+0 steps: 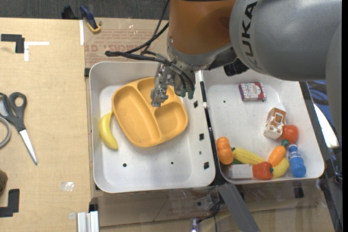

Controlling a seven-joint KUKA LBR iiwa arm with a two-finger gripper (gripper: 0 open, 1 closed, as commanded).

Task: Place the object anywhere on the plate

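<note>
A yellow divided plate (142,117) lies tilted in the left bin (163,176). A yellow banana (107,132) rests on the bin floor just off the plate's left rim, touching or nearly touching it. My gripper (171,96) hangs over the plate's upper right compartments, close above the rim. Its fingers (159,92) stand apart and I see nothing between them, so it is open. The arm's orange band and grey body cover the bins' back edge.
The right bin (228,100) holds a small purple box (251,91), a white carton (275,122), a tomato (290,133), an orange (224,150), corn (247,156), a carrot (277,154) and a blue bottle (297,163). Scissors (19,122) lie on the bench at left.
</note>
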